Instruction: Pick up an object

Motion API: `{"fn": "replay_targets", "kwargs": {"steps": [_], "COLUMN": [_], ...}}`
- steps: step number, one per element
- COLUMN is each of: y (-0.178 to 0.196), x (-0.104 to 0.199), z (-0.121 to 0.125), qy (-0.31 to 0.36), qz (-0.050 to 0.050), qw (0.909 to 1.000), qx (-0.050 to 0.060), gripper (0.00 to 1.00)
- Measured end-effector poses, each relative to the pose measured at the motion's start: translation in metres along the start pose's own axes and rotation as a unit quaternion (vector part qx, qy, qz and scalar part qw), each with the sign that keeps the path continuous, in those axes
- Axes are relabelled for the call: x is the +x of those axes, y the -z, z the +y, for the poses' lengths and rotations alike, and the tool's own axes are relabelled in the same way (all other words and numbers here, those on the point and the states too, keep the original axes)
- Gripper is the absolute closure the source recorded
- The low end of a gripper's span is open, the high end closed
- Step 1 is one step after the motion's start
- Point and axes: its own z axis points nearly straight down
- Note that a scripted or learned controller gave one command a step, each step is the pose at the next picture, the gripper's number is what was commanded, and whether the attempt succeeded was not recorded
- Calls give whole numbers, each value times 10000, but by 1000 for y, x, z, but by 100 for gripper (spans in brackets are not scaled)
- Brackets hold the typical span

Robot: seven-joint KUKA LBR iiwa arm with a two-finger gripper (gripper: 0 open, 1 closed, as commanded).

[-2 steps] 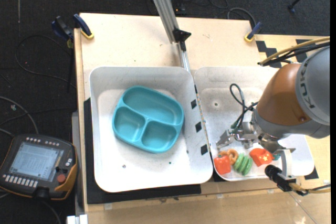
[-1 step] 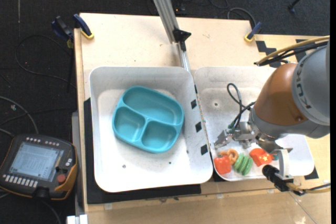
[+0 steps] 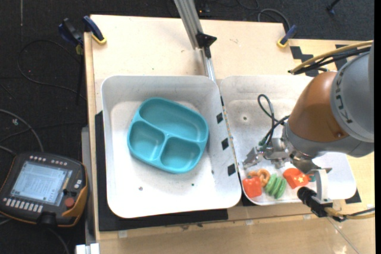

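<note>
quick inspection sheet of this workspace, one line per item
surface: bench bears two white bins side by side, left bin, right bin
job's things: red piece, green piece, second red piece and an orange ring bunched at the right bin's near edge
clutter: teal divided tray in the left bin
grippers: pincer low over the toy pile; open or shut unclear
cables: black cable looping from the wrist
surroundings: pendant on the floor, clamps at the bench corners
</note>
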Motion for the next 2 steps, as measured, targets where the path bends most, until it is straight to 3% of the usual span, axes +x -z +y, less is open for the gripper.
{"fn": "replay_targets", "kwargs": {"steps": [2], "y": [0], "x": [0], "z": [0], "qy": [-1], "qz": [-2], "qw": [10000], "qx": [-1], "gripper": [0]}}
